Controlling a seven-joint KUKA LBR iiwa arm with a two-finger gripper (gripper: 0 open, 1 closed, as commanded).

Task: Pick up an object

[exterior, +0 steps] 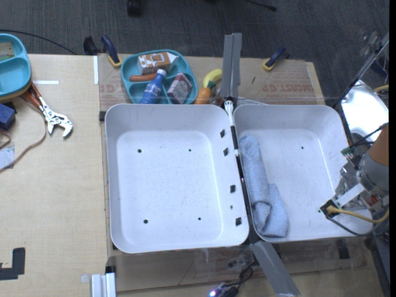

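Cloth (263, 187), a pale blue-grey towel, lies crumpled lengthwise along the left wall of the right bin (309, 119), while the left bin (124, 122) sits just beside it on the desk (49, 197). A teal tray (128, 73) of small items rests behind the bins, a wrench (55, 119) lies at far left, and the end effector (346, 206) hovers at the right bin's right rim, well apart from the cloth, its grip state impossible to tell.

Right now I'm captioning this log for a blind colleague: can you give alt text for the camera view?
Two shallow white bins sit side by side on a bench; the right bin holds a crumpled grey-blue cloth along its left wall. The robot arm reaches in over that bin's right edge. Behind the left bin, a teal tray holds small items.
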